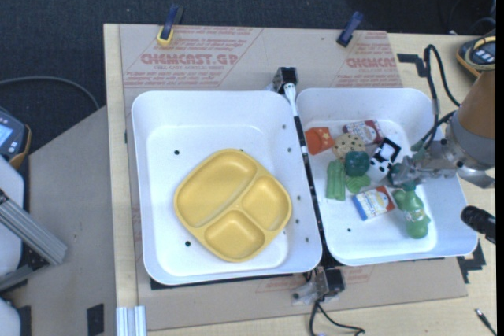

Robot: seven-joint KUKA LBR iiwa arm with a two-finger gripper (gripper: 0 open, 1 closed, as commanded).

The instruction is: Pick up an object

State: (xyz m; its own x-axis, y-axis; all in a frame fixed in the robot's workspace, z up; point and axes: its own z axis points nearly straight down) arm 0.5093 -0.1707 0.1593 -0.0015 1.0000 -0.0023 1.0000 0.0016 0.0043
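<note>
Tool low over the right bin's clutter, reaching for a pick.

The tool (403, 175) hangs among the toys; whether it is spread or pinched I cannot tell. A green bottle (413, 213) lies just below it, a blue-and-white packet (372, 203) beside. Next, probably: settle onto one item, then lift straight up. A yellow divided tray (232, 204) sits in the left bin.

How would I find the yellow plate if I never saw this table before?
Look at the two white bins side by side and pick the left bin. The yellow plate lies flat in its middle. It has three sections, while the small toys are crowded in the right bin.
</note>
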